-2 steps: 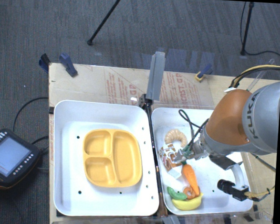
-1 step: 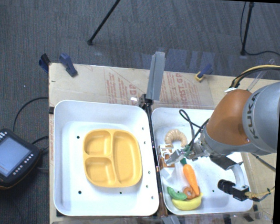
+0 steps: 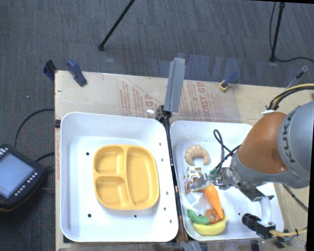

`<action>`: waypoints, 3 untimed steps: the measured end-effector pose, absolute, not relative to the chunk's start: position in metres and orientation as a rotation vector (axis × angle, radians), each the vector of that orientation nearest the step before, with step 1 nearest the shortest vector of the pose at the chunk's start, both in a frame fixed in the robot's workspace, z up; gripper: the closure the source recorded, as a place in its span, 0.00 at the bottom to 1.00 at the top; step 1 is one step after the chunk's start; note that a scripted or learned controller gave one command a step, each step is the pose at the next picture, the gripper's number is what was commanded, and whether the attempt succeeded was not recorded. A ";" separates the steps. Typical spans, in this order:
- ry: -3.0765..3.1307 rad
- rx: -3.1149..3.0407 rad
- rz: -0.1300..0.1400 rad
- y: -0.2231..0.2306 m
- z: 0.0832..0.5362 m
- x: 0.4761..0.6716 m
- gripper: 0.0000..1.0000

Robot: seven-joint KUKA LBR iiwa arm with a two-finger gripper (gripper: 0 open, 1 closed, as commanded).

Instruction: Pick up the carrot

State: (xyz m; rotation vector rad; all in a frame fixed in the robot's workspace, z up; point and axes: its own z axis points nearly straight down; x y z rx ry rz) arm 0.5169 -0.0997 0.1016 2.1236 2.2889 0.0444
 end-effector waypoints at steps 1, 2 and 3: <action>2.290 2.126 0.042 -0.100 0.110 0.518 1.00; 2.285 2.125 0.044 -0.101 0.112 0.519 0.00; 2.669 1.626 0.024 -0.081 0.097 0.542 0.00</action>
